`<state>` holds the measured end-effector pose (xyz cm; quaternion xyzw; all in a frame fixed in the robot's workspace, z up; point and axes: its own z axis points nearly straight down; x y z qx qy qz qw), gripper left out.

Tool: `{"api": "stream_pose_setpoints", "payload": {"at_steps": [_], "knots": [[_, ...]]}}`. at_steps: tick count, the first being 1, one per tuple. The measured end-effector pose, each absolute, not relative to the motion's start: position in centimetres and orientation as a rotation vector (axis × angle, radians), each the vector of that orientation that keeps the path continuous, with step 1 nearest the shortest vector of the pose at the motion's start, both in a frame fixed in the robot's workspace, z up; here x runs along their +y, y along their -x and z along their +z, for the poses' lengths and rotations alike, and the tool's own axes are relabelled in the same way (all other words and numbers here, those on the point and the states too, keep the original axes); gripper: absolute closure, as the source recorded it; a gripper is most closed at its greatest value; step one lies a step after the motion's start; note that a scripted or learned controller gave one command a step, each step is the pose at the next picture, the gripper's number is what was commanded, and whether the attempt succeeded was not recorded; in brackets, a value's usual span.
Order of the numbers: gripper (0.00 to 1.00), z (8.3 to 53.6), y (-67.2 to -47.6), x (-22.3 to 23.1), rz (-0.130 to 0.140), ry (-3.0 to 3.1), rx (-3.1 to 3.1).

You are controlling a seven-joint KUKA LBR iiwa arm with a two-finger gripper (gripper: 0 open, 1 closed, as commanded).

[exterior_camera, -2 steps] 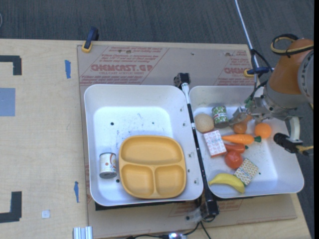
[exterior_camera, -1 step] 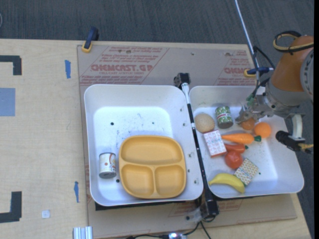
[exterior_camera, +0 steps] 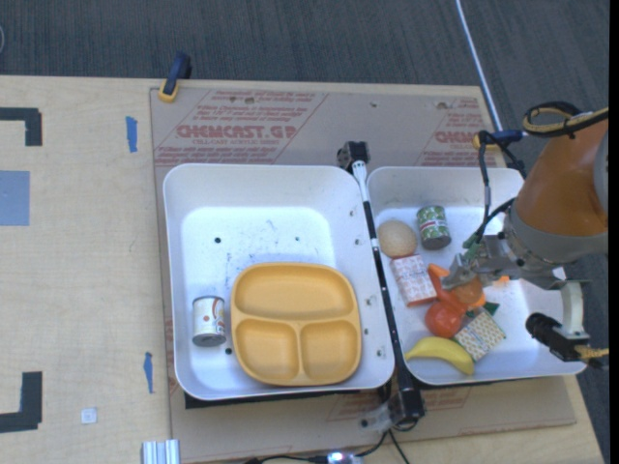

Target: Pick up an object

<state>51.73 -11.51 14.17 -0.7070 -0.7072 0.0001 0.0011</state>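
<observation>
The right bin point(exterior_camera: 406, 187) was pretty crowded: a smooth beige egg-shaped thing point(exterior_camera: 396, 238), a small green can point(exterior_camera: 433, 227), a flat red-and-white packet point(exterior_camera: 414, 280), a round glossy tomato point(exterior_camera: 444, 321), a checkered little box point(exterior_camera: 481, 336) and a curved banana point(exterior_camera: 441, 355) hugging the near rim. The gripper point(exterior_camera: 471, 276) sat low over an orange carrot-looking piece point(exterior_camera: 460, 292) mid-bin; honestly couldn't tell how it was set. The left bin point(exterior_camera: 184, 201) had a matte yellow sectioned plate point(exterior_camera: 295, 319) and a tipped white can point(exterior_camera: 207, 320), with bare floor at the back.
</observation>
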Motion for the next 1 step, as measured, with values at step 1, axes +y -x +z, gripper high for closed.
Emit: {"api": "stream_pose_setpoints", "payload": {"at_steps": [1], "knots": [[1.00, 19.54, -47.98, -6.73, -0.001, 2.220, -2.221]]}}
